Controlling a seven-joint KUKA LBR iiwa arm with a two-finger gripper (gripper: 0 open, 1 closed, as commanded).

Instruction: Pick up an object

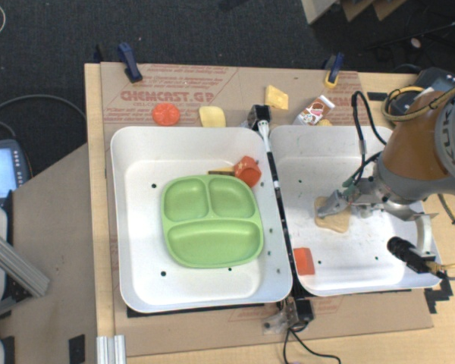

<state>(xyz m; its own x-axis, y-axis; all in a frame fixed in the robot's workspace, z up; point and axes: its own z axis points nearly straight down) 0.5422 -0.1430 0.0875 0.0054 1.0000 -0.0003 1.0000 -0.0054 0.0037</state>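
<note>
The cardboard-covered bench (212,89) carries two shallow white plastic bins side by side. The left bin (136,226) holds a green three-compartment plastic plate (211,222) and, touching the plate's far rim, a small red-orange toy piece (248,171). The right bin (364,268) holds a flat tan wedge-shaped piece (334,222) near its middle and an orange block (303,261) at its near left corner.

The grey arm with the orange band (417,150) reaches in from the right. Its gripper (338,205) sits low, directly over the tan wedge, apparently touching its top edge.

Jaw state: cannot be determined; the opening is not resolved, and the wedge is not seen between them.

Risk assessment: the wedge lies flat and thin. If the jaws close above it, they will likely skid across its top or push it sideways, and the lift will come up empty.
</note>
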